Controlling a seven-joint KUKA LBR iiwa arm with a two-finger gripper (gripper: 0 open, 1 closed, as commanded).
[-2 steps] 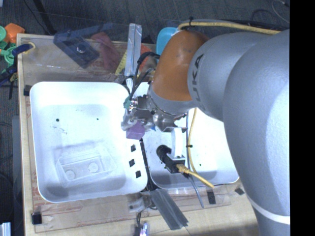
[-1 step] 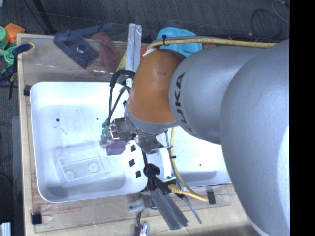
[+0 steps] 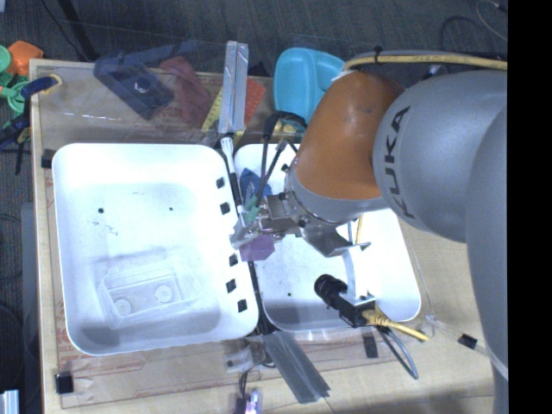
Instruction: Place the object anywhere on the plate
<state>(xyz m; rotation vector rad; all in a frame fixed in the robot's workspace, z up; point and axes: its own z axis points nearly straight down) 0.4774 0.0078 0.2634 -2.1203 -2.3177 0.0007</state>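
The pincer (image 3: 256, 231) hangs at the left edge of the right bin (image 3: 392, 270), close against the wall it shares with the left bin (image 3: 129, 150). From above I cannot tell whether it is clenched or released. The purple object (image 3: 257, 249) sits right at its tip, touching or just under it, inside the right bin beside that dividing wall; whether it is grasped cannot be told. Just behind the pincer, also in the right bin and partly under the arm, lies a blue and green thing (image 3: 250, 188), too hidden to name. In the near part of the left bin lies a clear plastic tray (image 3: 142, 291), faint against the white, with two round marks in its floor, well apart from the purple object. A row of small black tabs (image 3: 231, 263) runs along the left bin's right wall. Both bins rest on a pale wooden tabletop (image 3: 435, 365). Along its far edge stand a light blue plastic piece (image 3: 302, 74), a grey metal bar (image 3: 235, 84), a reddish thing (image 3: 184, 74) and a dark blue-grey thing (image 3: 134, 82). Another metal bar (image 3: 293, 371) lies at the near edge. Orange and green items (image 3: 12, 78) sit off the left end, over dark floor (image 3: 259, 7).
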